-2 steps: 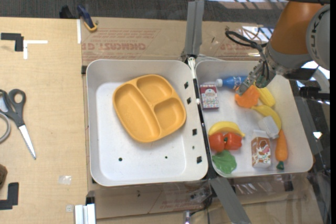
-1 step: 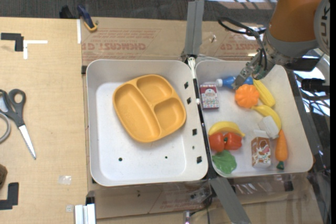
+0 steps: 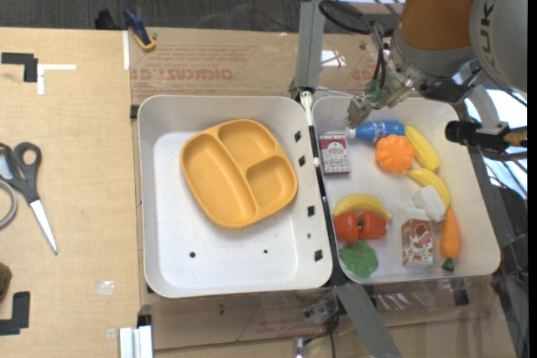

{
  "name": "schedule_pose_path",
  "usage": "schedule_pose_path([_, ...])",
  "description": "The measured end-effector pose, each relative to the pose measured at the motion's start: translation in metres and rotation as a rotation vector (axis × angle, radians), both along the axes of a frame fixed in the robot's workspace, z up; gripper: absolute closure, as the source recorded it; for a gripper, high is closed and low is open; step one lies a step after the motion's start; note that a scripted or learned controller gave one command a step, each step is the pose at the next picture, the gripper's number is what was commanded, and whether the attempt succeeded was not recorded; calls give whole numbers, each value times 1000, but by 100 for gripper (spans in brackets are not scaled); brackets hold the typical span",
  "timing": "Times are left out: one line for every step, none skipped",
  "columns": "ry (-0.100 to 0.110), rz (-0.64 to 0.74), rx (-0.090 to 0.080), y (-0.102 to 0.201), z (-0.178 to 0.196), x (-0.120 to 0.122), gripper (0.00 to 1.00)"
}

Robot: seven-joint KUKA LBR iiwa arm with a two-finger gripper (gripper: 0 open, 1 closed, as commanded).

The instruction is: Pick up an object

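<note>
The right bin (image 3: pixel 470 264) holds several toy foods: a blue bottle (image 3: pixel 379 130), an orange pumpkin (image 3: pixel 394 153), a corn cob (image 3: pixel 421 147), two bananas (image 3: pixel 361 204) (image 3: pixel 429 180), a tomato (image 3: pixel 359 225), a green leafy piece (image 3: pixel 360 260), a carrot (image 3: pixel 450 234), a white piece (image 3: pixel 429 201), a small red carton (image 3: pixel 335 154) and a brown juice box (image 3: pixel 417 243). My gripper (image 3: pixel 362 109) hangs over the bin's far left part, just above and left of the blue bottle. Nothing shows between its fingers.
The left bin (image 3: pixel 159 205) holds an orange divided plate (image 3: pixel 239 171). Scissors (image 3: pixel 30 189) lie on the wooden bench at the far left. A black fixture (image 3: pixel 474 132) juts in by the right bin's right rim.
</note>
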State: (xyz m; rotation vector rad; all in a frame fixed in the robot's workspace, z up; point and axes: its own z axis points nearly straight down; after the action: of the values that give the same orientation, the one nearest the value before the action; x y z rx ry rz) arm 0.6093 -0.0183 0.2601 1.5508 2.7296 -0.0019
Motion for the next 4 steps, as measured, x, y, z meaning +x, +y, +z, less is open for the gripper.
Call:
schedule_pose_path([-1,4,-2,0,8,1,100])
schedule_pose_path([2,284,1,-64,-69,-40,100])
schedule_pose_path([0,189,1,-9,-28,-29,100])
schedule_pose_path([1,453,1,-95,-141,-26,100])
